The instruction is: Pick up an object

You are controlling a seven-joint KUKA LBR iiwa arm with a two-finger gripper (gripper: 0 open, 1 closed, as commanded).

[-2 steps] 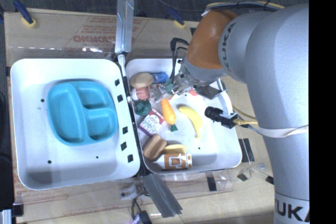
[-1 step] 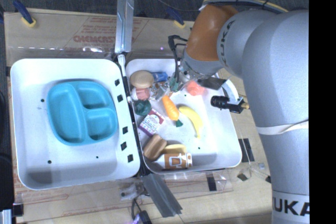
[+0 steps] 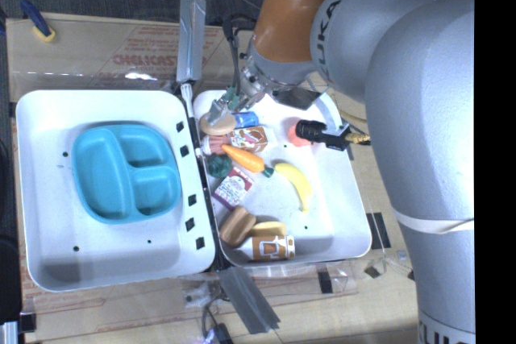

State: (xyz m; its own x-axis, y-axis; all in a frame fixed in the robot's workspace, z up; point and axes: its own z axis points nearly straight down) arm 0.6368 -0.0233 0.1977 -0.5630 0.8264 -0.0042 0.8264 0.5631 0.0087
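Where the arm reaches in from the right, the pincer is seen low over the far left corner of the right bin. Whether it is open or closed cannot be told, and nothing is seen to be gripped. Just below it in the view, towards the near side and slightly left, a tan bun lies against the bin's left wall. This is judged the likeliest thing to be picked up, being the closest. Its long axis runs roughly across the view, so a short drop towards the near-left is judged to be needed, with the wall leaving little room on that side.

A blue packet is touching the bun on its right, and a brown packet lies just beneath that. Further out, a carrot lies at a slant, with a banana to its right. A roll and a can are found at the near edge, well apart from the pincer. In the left bin a blue tray is set.
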